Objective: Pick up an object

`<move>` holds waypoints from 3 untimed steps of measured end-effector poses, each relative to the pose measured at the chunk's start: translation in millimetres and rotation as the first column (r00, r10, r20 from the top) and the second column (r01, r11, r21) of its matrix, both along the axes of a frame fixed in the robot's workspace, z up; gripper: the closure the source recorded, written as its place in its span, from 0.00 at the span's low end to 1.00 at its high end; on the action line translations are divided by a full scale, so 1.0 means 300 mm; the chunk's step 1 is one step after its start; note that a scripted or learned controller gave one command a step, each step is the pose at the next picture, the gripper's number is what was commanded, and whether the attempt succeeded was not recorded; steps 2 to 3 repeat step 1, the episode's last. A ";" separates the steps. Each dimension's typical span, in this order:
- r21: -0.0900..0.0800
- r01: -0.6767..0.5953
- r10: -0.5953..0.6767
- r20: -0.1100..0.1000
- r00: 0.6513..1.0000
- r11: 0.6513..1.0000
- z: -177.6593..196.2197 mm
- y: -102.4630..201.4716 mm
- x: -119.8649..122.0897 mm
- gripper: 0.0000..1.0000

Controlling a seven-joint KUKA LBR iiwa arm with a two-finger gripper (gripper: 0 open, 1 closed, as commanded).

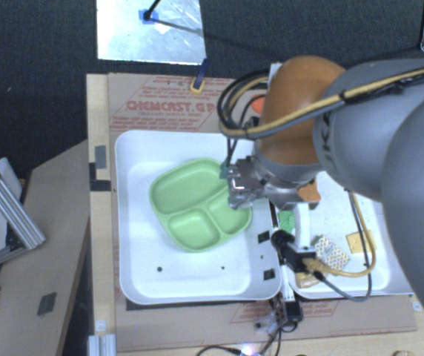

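The arm [360,117], grey with its orange band, reaches in from the right and covers much of the bench, hanging over the seam between the two bins. The left bin [134,273] is the landmark here: a shallow white tray on a cardboard sheet [160,106]. Inside it, toward its right side, lies a green divided plate [193,202] with three compartments, flat on the bin floor. The gripper [239,190] sits at the plate's right rim, low and close over it; whether it is open, closed or touching the plate cannot be told from this angle. Right of the left bin, in the other bin [390,280], lie a few small items, among them a checked packet [333,254] and a small tan piece [354,242]. The pick looks unfinished: the plate rests in the bin, unlifted, so gripping and raising it remain.
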State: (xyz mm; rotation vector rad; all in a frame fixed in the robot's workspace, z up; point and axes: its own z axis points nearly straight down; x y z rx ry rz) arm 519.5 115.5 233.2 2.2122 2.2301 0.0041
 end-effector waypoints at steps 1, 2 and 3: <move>-0.001 0.007 -0.007 -0.002 1.000 1.000 -0.003 -0.018 -0.005 1.00; -0.001 0.007 -0.007 -0.002 1.000 1.000 -0.003 -0.018 -0.005 1.00; -0.001 0.007 -0.007 -0.002 1.000 1.000 -0.003 -0.018 -0.005 1.00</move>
